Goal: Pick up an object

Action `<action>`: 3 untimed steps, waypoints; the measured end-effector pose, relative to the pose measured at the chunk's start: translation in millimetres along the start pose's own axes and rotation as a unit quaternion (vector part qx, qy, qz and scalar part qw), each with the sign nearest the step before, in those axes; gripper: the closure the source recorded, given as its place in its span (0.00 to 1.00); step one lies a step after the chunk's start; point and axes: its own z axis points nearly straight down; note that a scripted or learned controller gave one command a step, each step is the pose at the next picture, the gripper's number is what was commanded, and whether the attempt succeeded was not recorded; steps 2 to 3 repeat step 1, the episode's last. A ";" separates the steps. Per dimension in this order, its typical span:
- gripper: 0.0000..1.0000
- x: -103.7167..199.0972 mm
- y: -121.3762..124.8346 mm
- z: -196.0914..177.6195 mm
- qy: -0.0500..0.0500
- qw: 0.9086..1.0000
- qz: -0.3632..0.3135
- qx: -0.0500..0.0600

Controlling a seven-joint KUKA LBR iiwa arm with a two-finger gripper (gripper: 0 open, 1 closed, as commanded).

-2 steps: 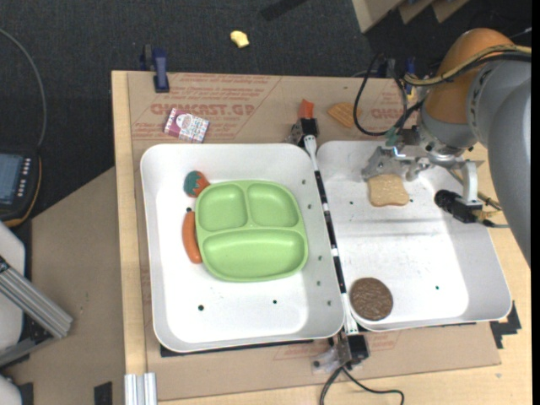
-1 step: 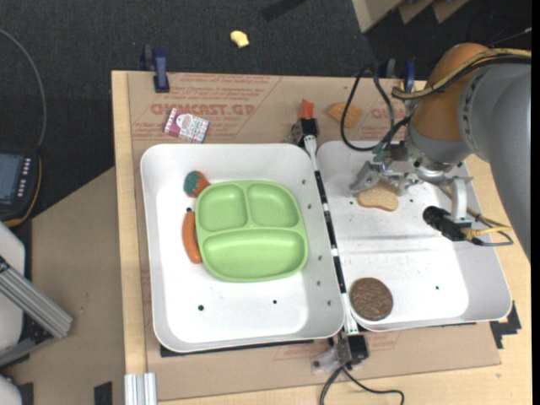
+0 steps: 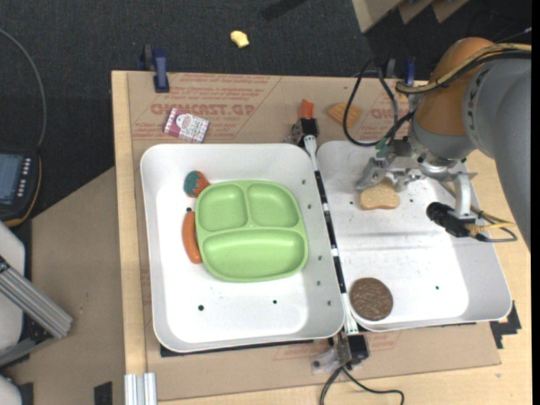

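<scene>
I see my pincer [image 3: 390, 175] upper right of frame, low in the right bin [image 3: 472, 289], fingers spread around the bread slice [image 3: 379, 197], brown patty [image 3: 371, 298] at bottom, green tray [image 3: 251, 230], sausage [image 3: 191, 236] in left bin [image 3: 169, 294]

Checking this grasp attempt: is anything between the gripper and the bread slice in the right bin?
Nothing visible. The gripper sits directly over the bread slice, at its upper edge. The brown patty lies well off, near the bin's front rim.
</scene>
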 end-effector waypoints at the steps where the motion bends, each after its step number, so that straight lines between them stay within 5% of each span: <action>1: 1.00 64.1 -18.2 -86.4 0.000 1.000 0.001 0.002; 3: 1.00 64.1 -18.2 -86.4 0.000 1.000 0.001 0.002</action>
